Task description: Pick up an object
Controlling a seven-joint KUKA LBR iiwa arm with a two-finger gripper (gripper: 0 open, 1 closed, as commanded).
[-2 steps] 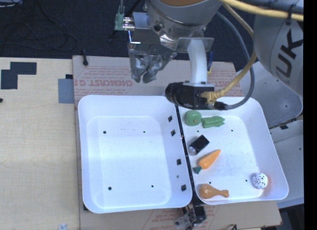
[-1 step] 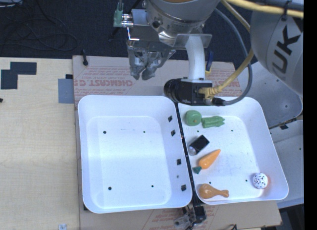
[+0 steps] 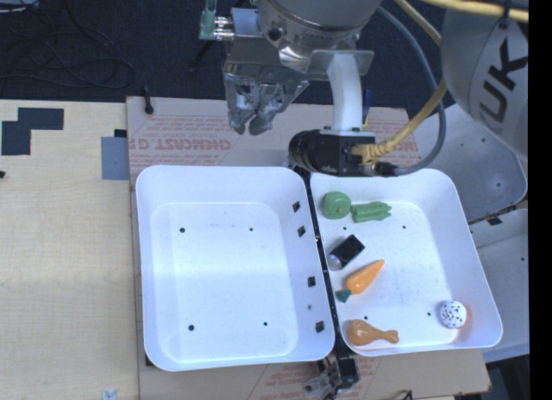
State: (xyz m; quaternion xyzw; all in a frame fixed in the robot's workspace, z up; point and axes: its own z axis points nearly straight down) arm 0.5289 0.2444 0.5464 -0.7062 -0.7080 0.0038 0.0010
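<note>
The left bin (image 3: pixel 224 278) offers an open floor with easy passage. In the right bin (image 3: pixel 431 243), a green toy (image 3: pixel 354 209), black block (image 3: pixel 347 250), orange carrot (image 3: pixel 365 276) and orange gourd (image 3: pixel 371 333) crowd the divider side (a spotted ball (image 3: pixel 452 313) sits apart), leaving its middle and right freer.

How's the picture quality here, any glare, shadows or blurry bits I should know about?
In the camera view, the left bin has bright glare washing out its floor; the right bin is evenly lit, its toys casting only small soft shadows; the gripper, close to the lens, looks slightly soft; the top background is dark.
</note>
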